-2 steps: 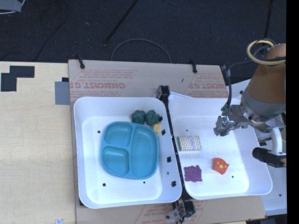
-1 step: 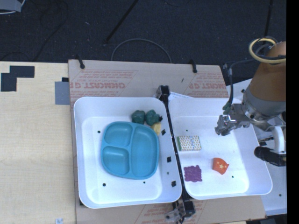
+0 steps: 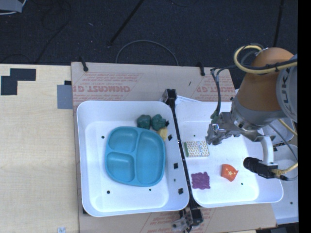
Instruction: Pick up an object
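The gripper (image 3: 214, 136) hangs low over the right bin (image 3: 243, 198), just at three o'clock of a small patterned box (image 3: 197, 149); whether its fingers are parted I cannot tell, and nothing shows between them. At six o'clock lies a purple lump (image 3: 200, 180), with an orange piece (image 3: 229, 172) beside it. The left bin (image 3: 90, 178) holds a blue tray (image 3: 134, 156)

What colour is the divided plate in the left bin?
The divided plate is light blue, clearest in the camera view, lying in the left bin.
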You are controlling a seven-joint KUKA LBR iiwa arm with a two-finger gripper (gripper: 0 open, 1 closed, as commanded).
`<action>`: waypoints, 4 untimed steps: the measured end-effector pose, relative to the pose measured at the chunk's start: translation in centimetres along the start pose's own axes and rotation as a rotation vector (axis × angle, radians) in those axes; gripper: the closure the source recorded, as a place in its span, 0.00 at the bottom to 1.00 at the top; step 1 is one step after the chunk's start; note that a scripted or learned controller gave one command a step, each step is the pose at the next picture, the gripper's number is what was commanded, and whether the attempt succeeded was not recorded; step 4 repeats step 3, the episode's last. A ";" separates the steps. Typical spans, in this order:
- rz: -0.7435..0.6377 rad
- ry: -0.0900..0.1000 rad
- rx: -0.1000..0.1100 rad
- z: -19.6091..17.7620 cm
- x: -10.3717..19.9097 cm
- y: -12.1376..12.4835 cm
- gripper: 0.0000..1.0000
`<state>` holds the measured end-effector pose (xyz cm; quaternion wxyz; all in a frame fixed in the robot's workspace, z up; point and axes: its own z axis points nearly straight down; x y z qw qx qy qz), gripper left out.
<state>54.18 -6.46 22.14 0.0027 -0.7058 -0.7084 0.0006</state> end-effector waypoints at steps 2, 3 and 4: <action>-0.001 -0.001 -0.002 -0.1 10.5 -0.7 1.00; -0.001 -0.001 0.001 0.8 16.1 -2.0 1.00; -0.001 -0.001 0.001 0.8 16.1 -2.0 1.00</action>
